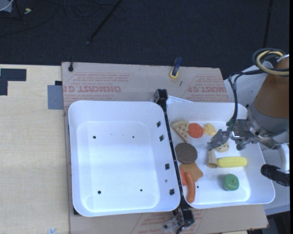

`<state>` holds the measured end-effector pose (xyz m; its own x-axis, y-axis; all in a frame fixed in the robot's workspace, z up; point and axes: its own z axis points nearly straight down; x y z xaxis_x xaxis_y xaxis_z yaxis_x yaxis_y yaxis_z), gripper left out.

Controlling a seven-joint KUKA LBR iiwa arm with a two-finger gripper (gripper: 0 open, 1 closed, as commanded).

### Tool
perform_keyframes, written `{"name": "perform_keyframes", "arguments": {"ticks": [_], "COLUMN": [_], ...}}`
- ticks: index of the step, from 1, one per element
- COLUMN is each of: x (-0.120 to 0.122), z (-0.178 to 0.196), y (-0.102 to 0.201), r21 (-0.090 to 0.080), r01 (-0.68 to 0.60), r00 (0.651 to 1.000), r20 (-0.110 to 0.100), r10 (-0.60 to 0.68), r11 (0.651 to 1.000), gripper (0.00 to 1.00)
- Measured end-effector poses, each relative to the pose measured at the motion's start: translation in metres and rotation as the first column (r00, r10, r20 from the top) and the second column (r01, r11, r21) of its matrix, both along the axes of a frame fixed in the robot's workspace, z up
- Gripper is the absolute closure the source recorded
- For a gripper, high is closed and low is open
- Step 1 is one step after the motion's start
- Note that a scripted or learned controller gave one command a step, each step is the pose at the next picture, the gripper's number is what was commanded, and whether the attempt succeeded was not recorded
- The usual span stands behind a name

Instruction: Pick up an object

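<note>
Reaching tool point(219, 141) angled above corn point(232, 162).

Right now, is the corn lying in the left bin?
No, the corn lies in the right bin, beside the green toy and just below the end effector.

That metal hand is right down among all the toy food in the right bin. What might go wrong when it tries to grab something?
1. The hand sits in a tight cluster: the corn cob, a cone-shaped piece and a small yellow piece lie close by, so it may nudge or pinch the wrong one.
2. The corn cob looks rounded and may roll away.
3. The brown disc lies flat, probably hard to get hold of.
</note>
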<state>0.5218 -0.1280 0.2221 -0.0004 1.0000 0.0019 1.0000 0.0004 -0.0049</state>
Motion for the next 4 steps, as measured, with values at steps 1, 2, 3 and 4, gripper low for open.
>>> {"name": "perform_keyframes", "arguments": {"ticks": [1,2,3,4], "x": [-0.010,-0.001,0.034,0.085], "z": [-0.133,-0.135,-0.135,-0.135], "y": [0.037,-0.001,-0.017,-0.001], "r21": [-0.003,-0.002,-0.002,-0.001], "r01": [0.002,0.001,-0.003,-0.004], "r00": [1.000,1.000,1.000,1.000], "r20": [-0.001,0.001,0.004,0.003], "r10": [-0.002,-0.001,0.003,0.004], "r11": [1.000,1.000,1.000,1.000], "gripper": [0.00,0.00,0.00,0.00]}}
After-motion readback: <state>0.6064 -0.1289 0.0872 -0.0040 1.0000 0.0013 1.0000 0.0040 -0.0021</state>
